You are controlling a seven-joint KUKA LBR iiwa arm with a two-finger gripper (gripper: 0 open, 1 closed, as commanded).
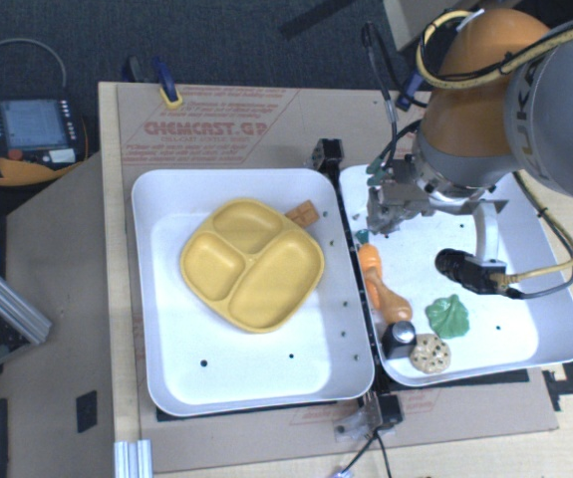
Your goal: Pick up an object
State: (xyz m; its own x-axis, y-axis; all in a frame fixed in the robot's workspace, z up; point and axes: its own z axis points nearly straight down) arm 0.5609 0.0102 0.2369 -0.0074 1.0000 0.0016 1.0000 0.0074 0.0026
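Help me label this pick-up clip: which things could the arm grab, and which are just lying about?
Could be grabbed:
carrot
green leaf toy
cookie
black and silver cap
yellow divided plate
small brown block

Just lying about:
blue and yellow clamp
handheld controller

One camera hangs fixed above the bench [216, 118], tipped at a slant so the far edge sits toward the top of its view and the near edge toward the bottom. It stands back far enough to take in both white bins whole, the left bin [156, 297] and the right bin [555, 317], side by side. Dark floor [216, 18] shows beyond the bench, with a teach pendant [29, 132] off to the left. The arm [495, 78] enters from the right, looming large near the lens.
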